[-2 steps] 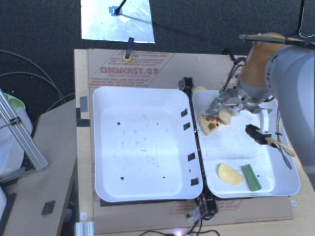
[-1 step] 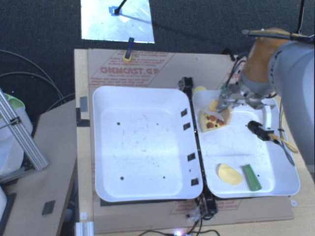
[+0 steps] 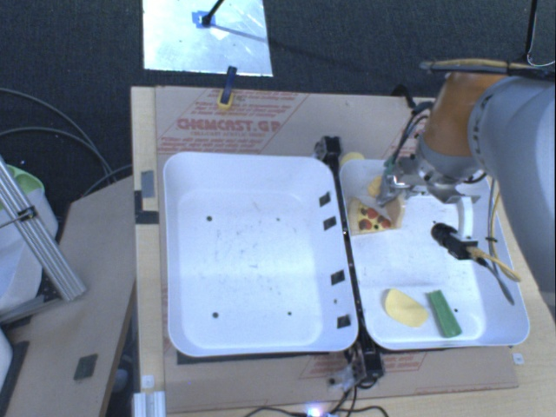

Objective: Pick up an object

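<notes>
Cardboard with red lettering covers the counter (image 3: 252,115), and two shallow white bins sit on it side by side, the left bin (image 3: 252,159) toward 9 o'clock and the right bin (image 3: 408,259) toward 3 o'clock. Black clips run down the seam between them.

The grey arm (image 3: 508,137) comes in from 3 o'clock, its orange band above the wrist, and ends over the upper part of the right bin. The claw (image 3: 393,183) hangs there at about 11 o'clock within that bin, close to its far wall. Whether the claw is wide or narrow cannot be told from this angle, and nothing is visibly gripped in it.

Just below the claw, toward 7 o'clock from it, a tan pizza slice (image 3: 372,217) with red spots lies against the bin's left wall; its upper corner meets the claw, though contact is not certain. A small yellow ball (image 3: 352,157) rests at the bin's top left corner, at 10 o'clock from the claw.

Well apart from these, at 6 o'clock in the right bin, a flat yellow piece (image 3: 406,307) lies near the front wall. A green block (image 3: 443,313) lies just beside it at 3 o'clock, tilted on a diagonal.

Beyond the counter at 12 o'clock, a shiny metal sheet (image 3: 208,24) lies on dark carpet.
</notes>
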Tool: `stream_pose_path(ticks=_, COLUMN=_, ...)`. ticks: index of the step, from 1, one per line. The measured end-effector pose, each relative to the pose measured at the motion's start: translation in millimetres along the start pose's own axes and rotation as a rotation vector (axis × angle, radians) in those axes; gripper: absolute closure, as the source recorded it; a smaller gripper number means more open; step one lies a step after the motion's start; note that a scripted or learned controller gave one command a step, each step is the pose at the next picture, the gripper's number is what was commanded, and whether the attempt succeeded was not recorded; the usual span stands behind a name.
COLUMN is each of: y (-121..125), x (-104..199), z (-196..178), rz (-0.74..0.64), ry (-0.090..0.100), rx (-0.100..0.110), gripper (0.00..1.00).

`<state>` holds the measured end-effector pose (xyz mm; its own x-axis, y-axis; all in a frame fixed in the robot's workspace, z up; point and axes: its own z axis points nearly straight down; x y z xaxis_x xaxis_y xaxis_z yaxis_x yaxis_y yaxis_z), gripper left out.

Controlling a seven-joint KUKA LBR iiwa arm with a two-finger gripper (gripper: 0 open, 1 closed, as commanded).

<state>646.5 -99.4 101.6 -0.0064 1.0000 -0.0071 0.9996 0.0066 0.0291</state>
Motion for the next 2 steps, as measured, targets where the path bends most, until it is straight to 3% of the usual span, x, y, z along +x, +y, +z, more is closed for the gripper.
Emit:
stream_pose_path(ticks=1, y=-77, x=17, z=-7, rz=0.006, ry=0.008, rx=0.031, gripper=1.00)
stream_pose_path(ticks=2, y=-121, x=62, z=-121, rz=-0.002, ry=0.009, rx=0.020, gripper=1.00)
